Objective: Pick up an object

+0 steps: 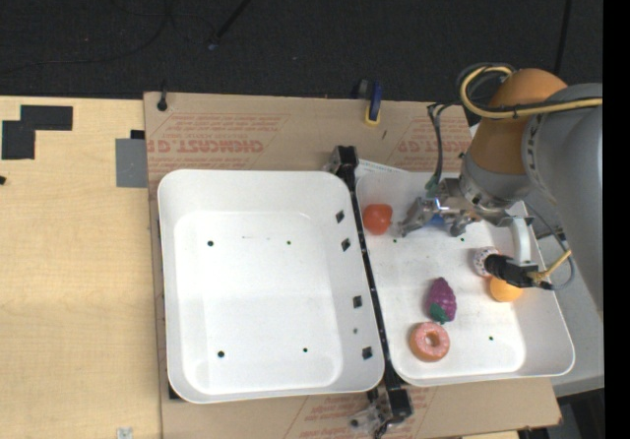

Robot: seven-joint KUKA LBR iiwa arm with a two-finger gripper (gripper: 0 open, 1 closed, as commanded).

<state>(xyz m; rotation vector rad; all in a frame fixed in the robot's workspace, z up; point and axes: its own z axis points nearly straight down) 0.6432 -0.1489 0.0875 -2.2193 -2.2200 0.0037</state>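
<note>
Camera view: gripper (430, 218) low in right bin (551, 353), near its far edge; jaw state, cannot tell. Red ball (377, 219) just beside it, near the divider. Purple object (441, 299), pink donut (430, 341), orange object (505, 289) nearer front.

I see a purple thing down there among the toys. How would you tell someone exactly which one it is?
Look in the right-hand white bin, the one the arm reaches into. Near its middle, just above the pink ring donut, lies the purple lump. It is the only purple, knobbly piece; its neighbours are red, orange or pink.
</note>
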